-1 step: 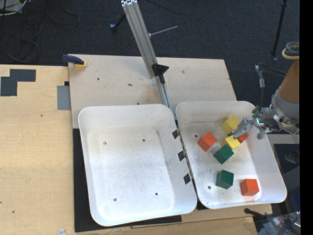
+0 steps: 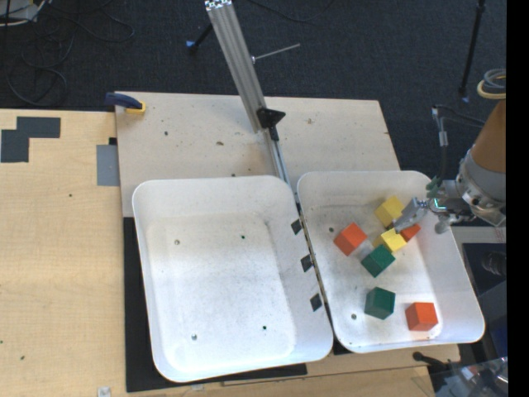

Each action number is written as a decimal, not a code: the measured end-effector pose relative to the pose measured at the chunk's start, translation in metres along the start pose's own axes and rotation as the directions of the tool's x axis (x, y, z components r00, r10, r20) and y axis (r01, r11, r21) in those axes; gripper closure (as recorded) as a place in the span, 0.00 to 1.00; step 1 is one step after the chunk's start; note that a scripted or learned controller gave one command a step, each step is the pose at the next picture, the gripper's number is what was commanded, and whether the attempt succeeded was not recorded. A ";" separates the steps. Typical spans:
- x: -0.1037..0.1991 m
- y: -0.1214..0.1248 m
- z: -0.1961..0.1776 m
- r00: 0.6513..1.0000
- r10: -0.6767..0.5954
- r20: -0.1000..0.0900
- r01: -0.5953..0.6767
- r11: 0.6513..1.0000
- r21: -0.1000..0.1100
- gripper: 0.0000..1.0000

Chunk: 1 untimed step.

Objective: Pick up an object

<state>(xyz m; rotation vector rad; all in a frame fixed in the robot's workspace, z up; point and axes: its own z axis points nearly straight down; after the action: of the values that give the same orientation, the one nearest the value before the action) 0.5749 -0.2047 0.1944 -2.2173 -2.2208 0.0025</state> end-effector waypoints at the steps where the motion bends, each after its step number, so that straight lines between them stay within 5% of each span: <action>1: 0.009 -0.004 0.048 1.000 0.001 -0.002 -0.001 1.000 0.004 0.00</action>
<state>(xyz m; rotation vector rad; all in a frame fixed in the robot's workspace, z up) 0.5712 -0.1958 0.1463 -2.2160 -2.2168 0.0050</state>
